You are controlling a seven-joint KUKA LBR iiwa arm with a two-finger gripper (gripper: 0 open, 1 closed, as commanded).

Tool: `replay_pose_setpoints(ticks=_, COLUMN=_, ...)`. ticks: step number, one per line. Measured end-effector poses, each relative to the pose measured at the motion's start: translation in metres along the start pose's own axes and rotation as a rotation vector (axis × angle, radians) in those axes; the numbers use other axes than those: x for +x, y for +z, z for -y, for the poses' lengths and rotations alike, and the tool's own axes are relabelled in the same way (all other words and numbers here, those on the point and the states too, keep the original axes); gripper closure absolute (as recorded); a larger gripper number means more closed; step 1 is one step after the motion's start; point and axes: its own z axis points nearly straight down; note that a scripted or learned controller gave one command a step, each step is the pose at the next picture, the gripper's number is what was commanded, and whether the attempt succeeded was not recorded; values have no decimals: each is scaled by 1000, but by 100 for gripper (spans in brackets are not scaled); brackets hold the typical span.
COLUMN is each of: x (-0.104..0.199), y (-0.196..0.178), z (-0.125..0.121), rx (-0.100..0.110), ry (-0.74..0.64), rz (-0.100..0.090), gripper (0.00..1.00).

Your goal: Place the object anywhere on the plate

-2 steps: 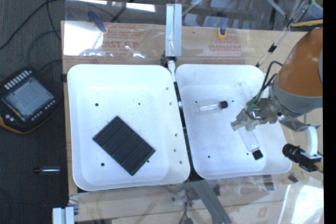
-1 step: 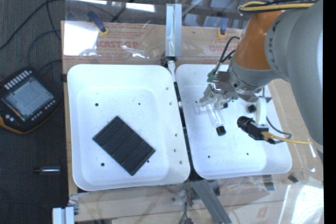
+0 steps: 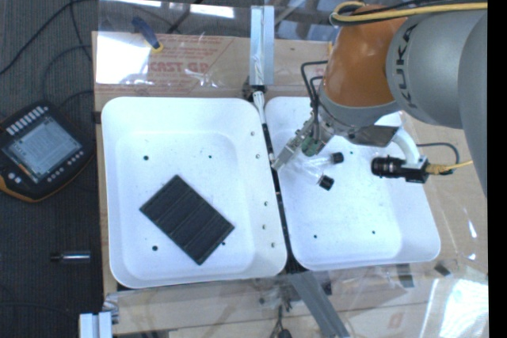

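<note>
A dark ribbed rectangular plate [image 3: 187, 219] lies flat and turned at an angle in the left bin [image 3: 127, 131]. My gripper [image 3: 307, 154] hangs low over the upper left part of the right bin [image 3: 396, 241], close to the divide between the bins, under the orange-banded wrist [image 3: 360, 63]. Two small black pieces lie on the bin floor next to it, one [image 3: 325, 183] just below it and one [image 3: 337, 158] to its right. I cannot make out anything held in the gripper.
A black cylindrical part with a yellow cable [image 3: 400, 168] juts out to the right of the wrist above the right bin. A pendant controller [image 3: 40, 148] lies on the floor to the left. Cardboard and clear plastic [image 3: 190, 63] sit behind the bins.
</note>
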Motion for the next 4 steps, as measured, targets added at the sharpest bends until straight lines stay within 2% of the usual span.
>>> replay_pose_setpoints(ticks=1, x=3, y=-9, z=-80, rx=-3, ry=-215, rz=3, gripper=100)
replay_pose_setpoints(ticks=2, x=62, y=-92, z=-141, rx=-4, ry=-293, rz=4, gripper=100)
replay_pose_setpoints(ticks=3, x=94, y=-180, z=-198, rx=-3, ry=-441, rz=5, gripper=100)
replay_pose_setpoints(ticks=4, x=127, y=-246, z=-227, rx=-4, ry=-634, rz=6, gripper=100)
